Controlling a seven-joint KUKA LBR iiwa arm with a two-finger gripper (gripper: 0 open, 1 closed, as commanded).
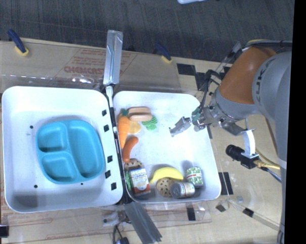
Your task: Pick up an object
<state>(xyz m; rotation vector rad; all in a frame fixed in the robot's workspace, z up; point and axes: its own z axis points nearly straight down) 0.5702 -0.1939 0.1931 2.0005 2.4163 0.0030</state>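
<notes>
The tool (180, 126) hangs over the right bin (205, 141), near its far right side; I cannot tell its state. The toy food lies below: carrot (123, 129), banana (167, 173), small cans (193, 176) along the near wall.

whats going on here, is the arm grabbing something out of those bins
Not yet. The arm's gripper hangs over a bare patch of the right bin with nothing between its fingers. Toy food lies along that bin's left and near edges: a carrot, a hot dog, a banana, a cookie and small cans. The left bin holds a blue divided tray, untouched.
</notes>
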